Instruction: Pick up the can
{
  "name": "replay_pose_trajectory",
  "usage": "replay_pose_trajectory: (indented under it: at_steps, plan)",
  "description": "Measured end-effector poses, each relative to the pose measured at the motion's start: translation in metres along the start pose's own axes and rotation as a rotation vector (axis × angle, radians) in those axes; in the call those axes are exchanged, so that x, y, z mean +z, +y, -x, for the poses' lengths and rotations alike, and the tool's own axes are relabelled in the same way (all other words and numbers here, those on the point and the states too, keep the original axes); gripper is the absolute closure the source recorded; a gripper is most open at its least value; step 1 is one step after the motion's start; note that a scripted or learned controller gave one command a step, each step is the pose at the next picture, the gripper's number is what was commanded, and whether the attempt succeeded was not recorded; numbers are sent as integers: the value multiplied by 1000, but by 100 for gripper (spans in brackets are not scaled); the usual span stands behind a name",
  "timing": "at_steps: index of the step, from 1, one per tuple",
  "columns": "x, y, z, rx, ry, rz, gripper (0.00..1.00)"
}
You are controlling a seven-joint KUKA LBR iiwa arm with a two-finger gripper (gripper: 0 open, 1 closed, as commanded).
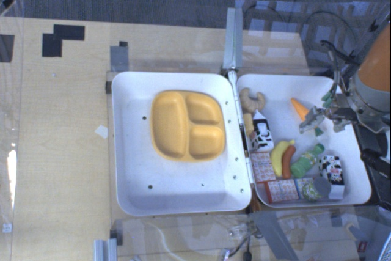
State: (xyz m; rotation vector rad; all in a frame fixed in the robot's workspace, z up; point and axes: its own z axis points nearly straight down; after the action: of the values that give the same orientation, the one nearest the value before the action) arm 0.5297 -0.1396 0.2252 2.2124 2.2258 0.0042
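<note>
A small can [311, 191] with a greenish-yellow label lies in the front of the right bin [351, 143], between a red box [280, 191] and a grey block [325, 186]. My gripper [321, 123] hangs over the bin's middle right, well behind the can and just right of an orange carrot [299, 108]. Its fingers [307, 124] are spread open with nothing between them. The orange-banded wrist [374, 67] comes in from the right edge.
The right bin also holds a tan toy [251, 99], a cow-print carton [262, 135], a banana [279, 156], a red sausage [288, 160], a green bottle [306, 161] and a second cow-print carton [332, 169]. A yellow divided tray [186, 125] lies in the left bin [131, 150].
</note>
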Motion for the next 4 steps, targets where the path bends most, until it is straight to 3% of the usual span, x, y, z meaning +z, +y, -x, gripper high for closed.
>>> replay_pose_trajectory:
  at_steps: [1, 2, 3, 4]
  plan:
    - [122, -11, -16, -100, -1, 5, 0]
    - [99, 53, 15, 125, -1, 2, 0]
    - [135, 9, 3, 156, 0, 8, 0]
    - [134, -36, -1, 306, -2, 20, 0]
